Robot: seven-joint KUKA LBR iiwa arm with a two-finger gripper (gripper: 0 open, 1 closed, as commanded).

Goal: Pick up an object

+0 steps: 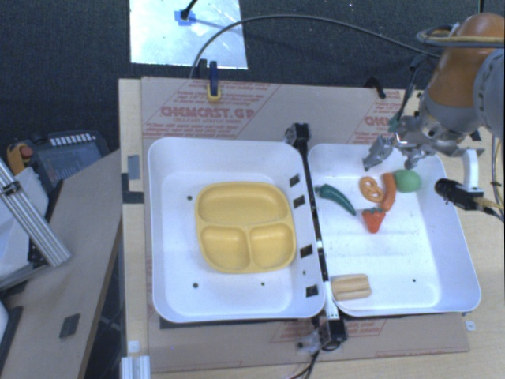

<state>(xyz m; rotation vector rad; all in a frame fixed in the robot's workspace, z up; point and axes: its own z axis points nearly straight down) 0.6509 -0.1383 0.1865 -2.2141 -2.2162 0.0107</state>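
My gripper (pixel 392 159) hangs over the far part of the right bin (pixel 450 290), fingers spread apart with nothing between them. Just below it lie an orange pretzel-shaped piece (pixel 368 187), an orange-red stick (pixel 389 189) and a round green fruit (pixel 408 181). A short red-orange carrot piece (pixel 374 220) lies a little nearer the front. A dark green pepper (pixel 336 198) lies left of these, near the divider. A tan bun (pixel 350 286) rests in the front left corner of that bin.
The left bin (pixel 170 290) holds a yellow divided plate (pixel 243 226) at its middle. A black clip strip (pixel 308 219) runs between the two bins. Cardboard (pixel 260 105) lies beneath both bins, and a grey side table (pixel 71 243) stands to the left.
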